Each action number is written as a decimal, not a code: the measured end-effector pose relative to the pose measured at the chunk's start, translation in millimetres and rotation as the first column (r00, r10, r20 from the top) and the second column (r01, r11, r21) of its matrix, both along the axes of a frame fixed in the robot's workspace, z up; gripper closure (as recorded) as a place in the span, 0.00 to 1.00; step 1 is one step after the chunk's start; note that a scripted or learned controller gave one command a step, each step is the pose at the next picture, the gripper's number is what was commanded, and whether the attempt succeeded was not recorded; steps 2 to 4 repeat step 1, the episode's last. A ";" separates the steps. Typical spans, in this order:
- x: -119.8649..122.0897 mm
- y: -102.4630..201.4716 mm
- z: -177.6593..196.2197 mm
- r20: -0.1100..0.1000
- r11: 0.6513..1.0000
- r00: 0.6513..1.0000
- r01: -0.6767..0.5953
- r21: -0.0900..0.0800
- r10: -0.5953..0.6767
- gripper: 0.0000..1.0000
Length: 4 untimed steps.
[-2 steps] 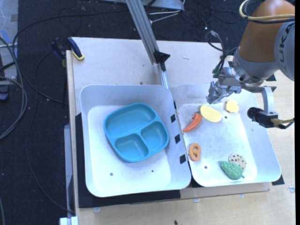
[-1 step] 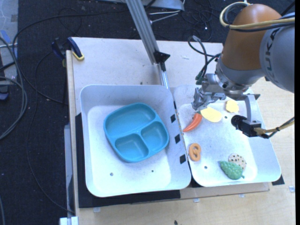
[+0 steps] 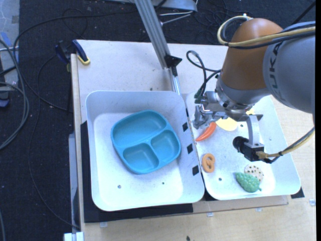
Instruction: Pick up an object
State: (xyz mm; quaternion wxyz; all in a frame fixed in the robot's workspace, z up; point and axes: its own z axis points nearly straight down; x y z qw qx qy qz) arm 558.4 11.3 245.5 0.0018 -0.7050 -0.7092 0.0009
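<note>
An orange carrot-shaped toy lies tilted at the left side of the right bin, close to the divide between the two bins. The pincer hangs directly over the carrot's upper end, near or touching it — whether its fingers are spread or closed, and whether they grip anything, cannot be told from this angle, since the wrist hardware covers them. Just right of the carrot, a pale yellow piece peeks out from under the arm. Lower in the same bin sit a small orange pretzel-like ring, a round speckled cookie and, touching the cookie's lower edge, a fuzzy green object. A black fitting with a cable hangs from the arm above the bin's middle. The arm — grey with an orange band — reaches in from the right. The left bin holds a blue divided plate with three compartments, set at a slant. Both white bins rest on a light-coloured table, with black cables on the dark floor around it.
</note>
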 end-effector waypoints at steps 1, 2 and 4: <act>-27.6 39.8 -12.9 -0.001 1.000 1.000 0.000 0.000 0.000 1.00; -27.6 39.8 -12.9 -0.001 1.000 1.000 0.000 0.000 0.000 1.00; -27.6 39.8 -12.9 -0.001 1.000 1.000 0.000 0.000 0.000 1.00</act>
